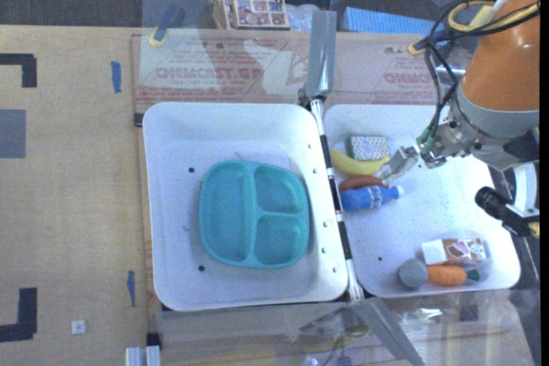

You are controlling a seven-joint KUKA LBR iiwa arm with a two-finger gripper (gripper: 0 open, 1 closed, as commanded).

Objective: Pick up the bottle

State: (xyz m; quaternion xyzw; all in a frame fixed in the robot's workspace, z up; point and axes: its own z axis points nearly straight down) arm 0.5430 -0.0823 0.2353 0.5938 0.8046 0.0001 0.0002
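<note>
The small blue plastic bottle [369, 198] lies on its side near the right bin's [480, 270] left wall, just under the gripper [396, 165], whose jaws seem parted and empty; likely light, smooth and apt to roll, so grip mid-body.

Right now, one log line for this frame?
gripper above bottle | grasp: none seen | bottle lying in right bin | banana adjacent

— Where's my arm [502, 64]?
— I've got it reaching in from the right, orange band above the wrist, forearm angled down and leftward.
— And my gripper [396, 166]?
— Ahead of the wrist, tilted low; I can't read the fingers.
</note>
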